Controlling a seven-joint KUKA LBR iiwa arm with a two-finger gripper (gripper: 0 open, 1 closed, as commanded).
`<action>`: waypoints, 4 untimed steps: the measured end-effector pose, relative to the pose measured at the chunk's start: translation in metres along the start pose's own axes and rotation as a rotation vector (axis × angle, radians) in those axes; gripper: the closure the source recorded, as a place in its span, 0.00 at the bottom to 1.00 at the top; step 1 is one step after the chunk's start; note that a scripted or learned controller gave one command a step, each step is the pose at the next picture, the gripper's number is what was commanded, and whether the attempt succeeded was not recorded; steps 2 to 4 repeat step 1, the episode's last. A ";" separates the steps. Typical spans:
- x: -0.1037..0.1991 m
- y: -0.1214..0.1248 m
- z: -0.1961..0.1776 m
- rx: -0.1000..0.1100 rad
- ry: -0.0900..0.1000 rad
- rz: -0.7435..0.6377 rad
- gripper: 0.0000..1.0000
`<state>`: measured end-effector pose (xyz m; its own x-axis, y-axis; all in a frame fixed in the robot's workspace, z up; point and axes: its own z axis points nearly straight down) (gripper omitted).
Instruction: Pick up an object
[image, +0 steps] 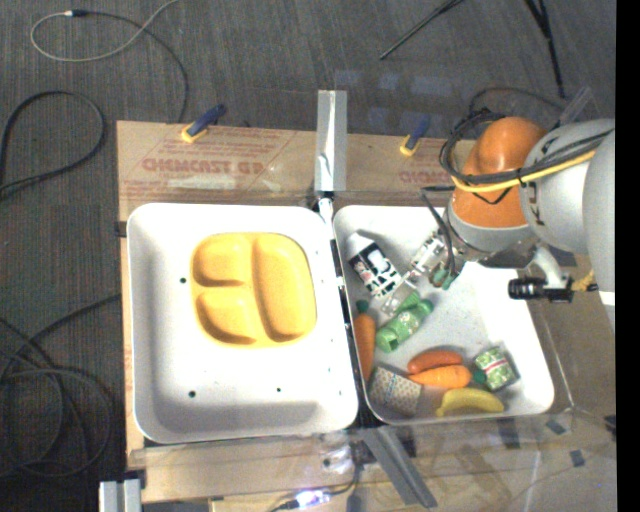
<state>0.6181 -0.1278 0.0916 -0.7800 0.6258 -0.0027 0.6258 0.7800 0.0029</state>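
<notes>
My gripper (436, 264) hangs over the upper middle of the right bin (523, 322), and nothing shows in its grasp. Just left of it lies a black-and-white carton (374, 268). Below it is a green bottle (405, 322), lying tilted. A long carrot (365, 345) rests along the bin's left wall. Lower down sit a red-orange vegetable (435, 359), a second carrot (442, 377), a yellow banana (470, 402), a small green box (495, 367) and a grey textured piece (395, 392).
The left bin (150, 330) holds a yellow divided plate (253, 287). A metal rail (330, 140) stands behind the gap between the bins. The arm's orange band (500, 165) and grey body cover the right bin's upper right corner.
</notes>
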 end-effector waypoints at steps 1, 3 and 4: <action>0.024 0.007 0.001 -0.001 -0.013 -0.396 0.00; 0.024 0.007 0.001 -0.001 -0.013 -0.396 0.00; 0.024 0.007 0.001 -0.001 -0.013 -0.396 0.00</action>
